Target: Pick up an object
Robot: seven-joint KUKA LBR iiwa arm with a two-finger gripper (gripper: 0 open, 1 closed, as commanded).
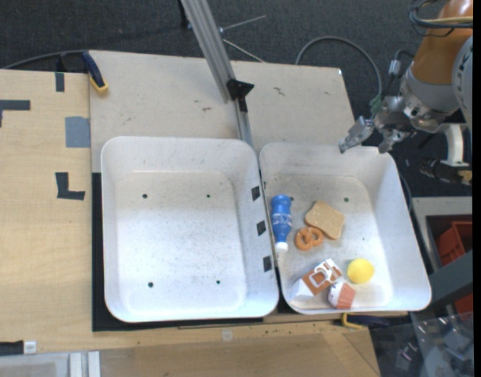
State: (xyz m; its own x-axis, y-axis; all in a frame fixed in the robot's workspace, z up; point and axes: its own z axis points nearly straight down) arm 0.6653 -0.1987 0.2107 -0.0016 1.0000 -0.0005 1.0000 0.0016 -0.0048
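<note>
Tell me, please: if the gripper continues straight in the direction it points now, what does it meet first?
Probably the far rim of the right bin. The gripper points left, slightly downward; depth is unclear, so it might pass over the rim.

Right bin [398,203]: blue bottle [280,220] lying lengthwise at 9 o'clock; tan bread slice [325,219] near centre; orange pretzel [307,238] touching its lower edge; orange-white carton [325,280] and yellow ball [361,271] toward 6 o'clock.
</note>
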